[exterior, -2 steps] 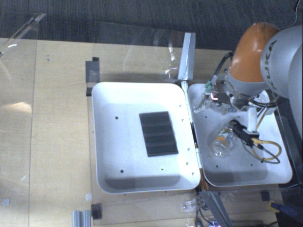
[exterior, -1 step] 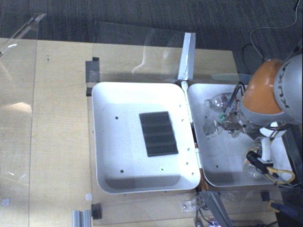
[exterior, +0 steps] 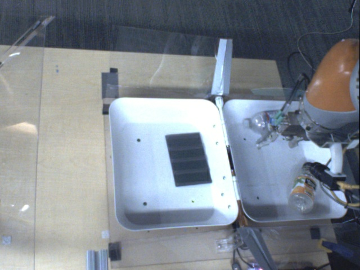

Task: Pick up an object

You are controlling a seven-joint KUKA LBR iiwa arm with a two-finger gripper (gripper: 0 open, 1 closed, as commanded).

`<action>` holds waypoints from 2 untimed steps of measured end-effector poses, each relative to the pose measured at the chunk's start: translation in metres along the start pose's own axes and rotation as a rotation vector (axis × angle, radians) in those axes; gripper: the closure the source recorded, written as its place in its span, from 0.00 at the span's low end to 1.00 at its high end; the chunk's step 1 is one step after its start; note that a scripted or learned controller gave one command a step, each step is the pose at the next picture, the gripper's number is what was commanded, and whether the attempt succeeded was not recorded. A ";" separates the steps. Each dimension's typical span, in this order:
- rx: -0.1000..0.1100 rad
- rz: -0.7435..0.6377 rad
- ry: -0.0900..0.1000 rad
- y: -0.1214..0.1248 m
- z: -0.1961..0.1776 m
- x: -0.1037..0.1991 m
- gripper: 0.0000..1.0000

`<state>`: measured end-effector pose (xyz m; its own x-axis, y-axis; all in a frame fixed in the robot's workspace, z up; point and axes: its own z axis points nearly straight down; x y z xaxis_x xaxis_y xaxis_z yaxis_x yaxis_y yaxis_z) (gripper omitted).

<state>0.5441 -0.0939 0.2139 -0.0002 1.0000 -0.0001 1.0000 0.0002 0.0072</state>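
Over the right bin [exterior: 264,204], you see the grey arm with its orange band [exterior: 335,77] reaching in from the right, cables trailing around it. Its gripper [exterior: 269,129] sits low near the bin's far side, beside a clear, glassy object [exterior: 256,121]; you cannot tell how the gripper is set or whether it holds anything. Near the right corner lies a clear bottle [exterior: 302,193] with a yellowish label. On the left bin [exterior: 126,151], a dark ridged rectangular block [exterior: 188,158] rests flat near the middle.
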 end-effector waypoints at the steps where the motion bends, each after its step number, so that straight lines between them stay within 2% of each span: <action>1: 0.003 0.018 0.000 0.066 0.026 -0.027 0.00; 2: -0.005 -0.188 -0.002 0.114 0.065 -0.072 0.00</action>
<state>0.6589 -0.1663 0.1493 -0.1875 0.9822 -0.0043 0.9822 0.1876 0.0122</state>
